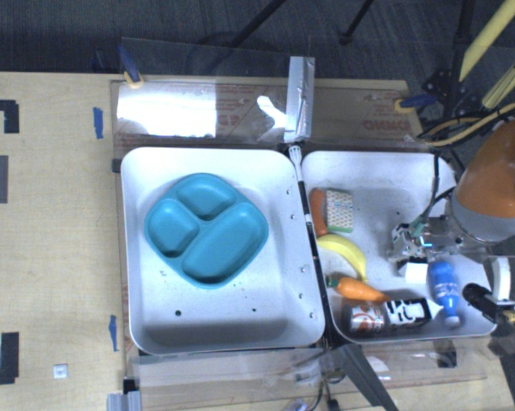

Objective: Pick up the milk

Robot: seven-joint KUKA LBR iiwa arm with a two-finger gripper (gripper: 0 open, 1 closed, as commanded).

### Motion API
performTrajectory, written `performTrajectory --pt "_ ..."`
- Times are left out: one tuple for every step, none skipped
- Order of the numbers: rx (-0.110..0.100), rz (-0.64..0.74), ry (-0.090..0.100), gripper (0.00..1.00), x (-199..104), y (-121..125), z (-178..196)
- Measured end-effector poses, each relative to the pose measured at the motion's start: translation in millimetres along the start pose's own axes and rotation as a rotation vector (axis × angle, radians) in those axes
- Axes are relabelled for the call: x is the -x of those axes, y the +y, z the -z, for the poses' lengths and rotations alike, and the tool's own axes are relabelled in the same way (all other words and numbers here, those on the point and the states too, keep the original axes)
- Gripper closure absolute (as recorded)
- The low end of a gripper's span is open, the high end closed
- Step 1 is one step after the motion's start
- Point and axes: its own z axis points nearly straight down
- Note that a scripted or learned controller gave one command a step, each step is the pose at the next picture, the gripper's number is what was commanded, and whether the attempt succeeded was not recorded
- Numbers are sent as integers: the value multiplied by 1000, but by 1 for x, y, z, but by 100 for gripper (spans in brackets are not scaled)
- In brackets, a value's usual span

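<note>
The milk looks like the black-and-white carton (407, 311), lying on its side along the front wall of the right bin (373, 174). My gripper (409, 240) hangs low over the right part of that bin, behind the carton and apart from it. Just in front of the gripper sits a small white piece (416, 272). Nothing shows between the fingers. The grey wrist with its orange band (493, 182) reaches in from the right.
A blue bottle (446, 291) stands right of the carton, with a red-and-white can (368, 318) at the carton's left end. A carrot (360, 290), a banana (345, 253) and a speckled box (332, 210) fill the bin's left side. The left bin (146, 315) holds a blue divided plate (206, 228).
</note>
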Motion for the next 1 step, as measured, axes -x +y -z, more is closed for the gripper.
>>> performTrajectory --pt "-9 5 2 100 -74 7 130"
